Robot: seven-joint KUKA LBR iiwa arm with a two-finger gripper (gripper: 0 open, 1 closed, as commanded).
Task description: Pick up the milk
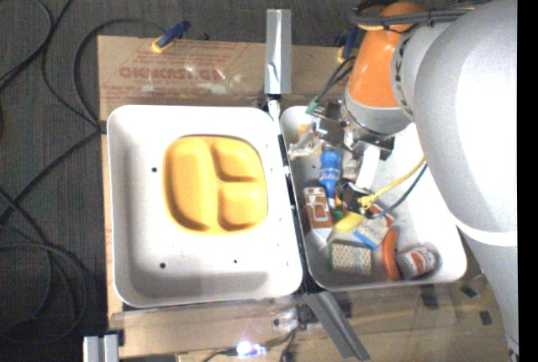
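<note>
A small brown-and-white carton [316,207], which looks like the milk, lies near the left wall of the right bin [445,268]. My gripper [340,157] hangs over the upper part of that bin, just above and to the right of the carton. A blue bottle-like object [329,167] sits right at the gripper, touching or close under it. The gripper's body and cables hide how it meets the bottle. The carton lies free in the bin, below the gripper.
The right bin also holds a yellow item [347,226], a speckled box [351,256], an orange piece [388,255] and a can [418,259], crowded at its near end. A yellow divided tray [217,184] lies in the left bin [134,268].
</note>
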